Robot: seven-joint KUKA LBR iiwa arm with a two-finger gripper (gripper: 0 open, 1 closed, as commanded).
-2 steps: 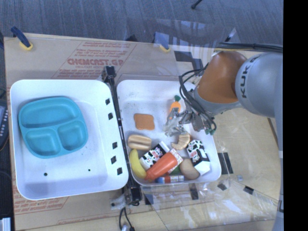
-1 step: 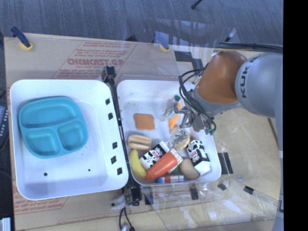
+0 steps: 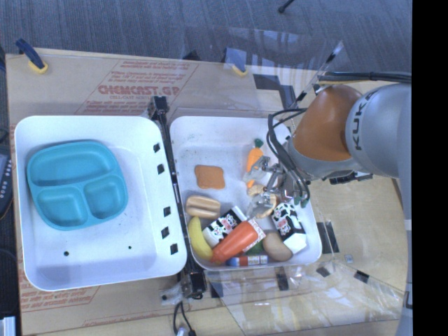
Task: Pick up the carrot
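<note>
You had the metal two-finger gripper (image 3: 269, 180) beside the small orange carrot (image 3: 253, 159) — finger state indeterminable; the grey arm (image 3: 371, 128) read "KU", the cardboard (image 3: 136, 89) "CHEMCAST GP".

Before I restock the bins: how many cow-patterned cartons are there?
2, both in the right bin: one cow-patterned carton beside the banana, another under the gripper. Clutter might hide more.

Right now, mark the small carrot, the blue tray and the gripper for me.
small carrot (image 3: 253, 159): camera view, middle of its orange body, right bin.
blue tray (image 3: 70, 161): camera view, flat floor of its large top compartment, left bin.
gripper (image 3: 268, 187): camera view, between its fingertips, just below the small carrot.
</note>
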